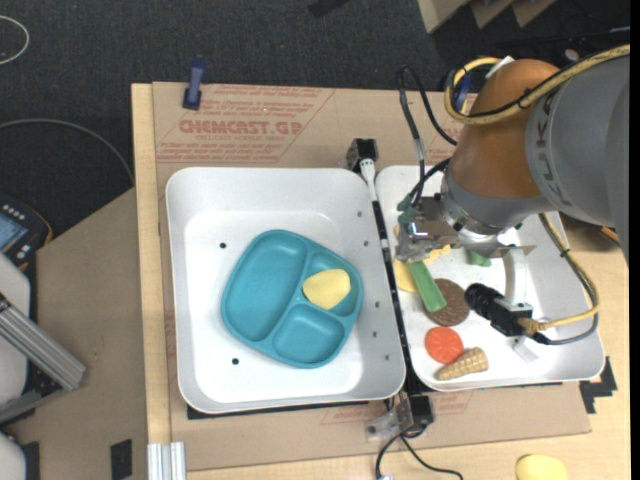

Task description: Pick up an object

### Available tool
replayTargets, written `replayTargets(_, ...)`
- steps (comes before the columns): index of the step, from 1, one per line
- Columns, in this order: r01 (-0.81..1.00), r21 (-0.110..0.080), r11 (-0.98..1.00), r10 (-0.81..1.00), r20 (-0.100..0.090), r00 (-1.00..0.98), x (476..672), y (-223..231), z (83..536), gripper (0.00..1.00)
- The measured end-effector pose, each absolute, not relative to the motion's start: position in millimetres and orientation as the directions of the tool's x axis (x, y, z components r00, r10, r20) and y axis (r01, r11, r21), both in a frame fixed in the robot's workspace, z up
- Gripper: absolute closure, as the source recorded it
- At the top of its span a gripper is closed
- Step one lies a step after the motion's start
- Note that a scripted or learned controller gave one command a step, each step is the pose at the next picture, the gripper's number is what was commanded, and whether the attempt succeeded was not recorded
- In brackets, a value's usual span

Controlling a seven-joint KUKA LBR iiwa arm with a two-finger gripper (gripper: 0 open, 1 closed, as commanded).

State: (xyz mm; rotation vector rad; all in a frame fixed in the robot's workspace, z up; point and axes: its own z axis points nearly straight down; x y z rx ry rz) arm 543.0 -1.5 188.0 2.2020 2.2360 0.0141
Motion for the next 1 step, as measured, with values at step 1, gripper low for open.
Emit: replayTargets(1,1.0,0.02,0.006,1.0,0.003,-0.006,500.3,26.0,402.8,1.0)
